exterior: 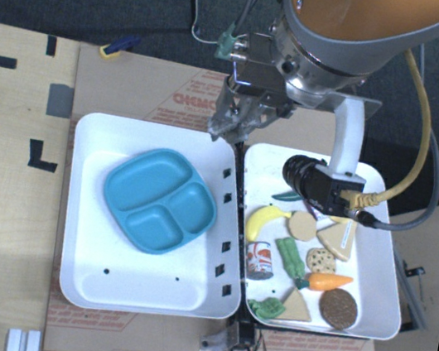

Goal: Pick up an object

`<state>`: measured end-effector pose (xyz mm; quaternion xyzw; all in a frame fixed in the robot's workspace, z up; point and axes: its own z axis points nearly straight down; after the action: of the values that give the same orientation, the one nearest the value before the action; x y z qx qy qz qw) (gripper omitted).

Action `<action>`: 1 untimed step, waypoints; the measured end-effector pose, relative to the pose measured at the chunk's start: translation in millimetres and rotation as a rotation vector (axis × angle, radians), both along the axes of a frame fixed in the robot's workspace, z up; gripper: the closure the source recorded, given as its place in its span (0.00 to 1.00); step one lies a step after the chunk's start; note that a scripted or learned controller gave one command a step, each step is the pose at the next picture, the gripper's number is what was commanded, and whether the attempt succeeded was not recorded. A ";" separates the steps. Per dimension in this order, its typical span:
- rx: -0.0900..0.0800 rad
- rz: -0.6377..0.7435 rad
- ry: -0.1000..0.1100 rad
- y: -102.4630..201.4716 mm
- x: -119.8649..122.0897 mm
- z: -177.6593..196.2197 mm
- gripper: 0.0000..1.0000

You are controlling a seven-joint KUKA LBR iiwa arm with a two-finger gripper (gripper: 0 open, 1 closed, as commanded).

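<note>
Camera view looks down on the counter (1, 174), where the left bin (68, 270) carries a blue divided plate (160, 199) with bare floor around it. The pincer (229, 128) hangs over the far end of the rims where the two bins meet, holding nothing; how wide it stands I cannot tell. The right bin (377, 307) holds the crowd: a banana (265, 218), a small can (260, 259), a green pod (291, 257), a carrot (327, 281) and a brown round cookie (339, 308), packed close. The banana at the heap's left looks the fairest pick, though the dividing rims beside it leave little room.
</note>
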<state>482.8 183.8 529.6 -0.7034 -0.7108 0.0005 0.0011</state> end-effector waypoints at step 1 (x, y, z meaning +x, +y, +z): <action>0.000 -0.003 -0.001 53.0 0.1 4.7 1.00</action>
<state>483.0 236.8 534.2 -0.7046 -0.7096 0.0002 0.0007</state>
